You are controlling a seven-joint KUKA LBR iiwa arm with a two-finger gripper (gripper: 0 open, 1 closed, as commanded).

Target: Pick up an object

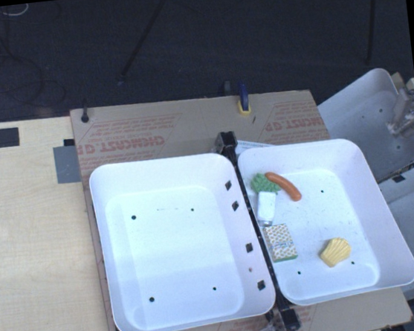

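Observation:
The right bin (376, 200) holds several small objects. An orange sausage-shaped piece (284, 186) lies near its back left, touching a green item (262, 183). Just below them sits a small white tube (267, 206), and a patterned flat box (280, 242) lies by the left wall. A yellow ribbed shell shape (336, 251) rests alone toward the front. At the far right, a pale metal part that looks like my gripper (403, 108) hangs over a grey plate, well outside the bin and away from every object.
The left bin (116, 247) adjoins the right one along a black clipped divider (246, 224). Both stand on a brown board (151, 134). The grey plate (358, 116) lies right of the bins. Pale bench surface (31, 257) extends to the left.

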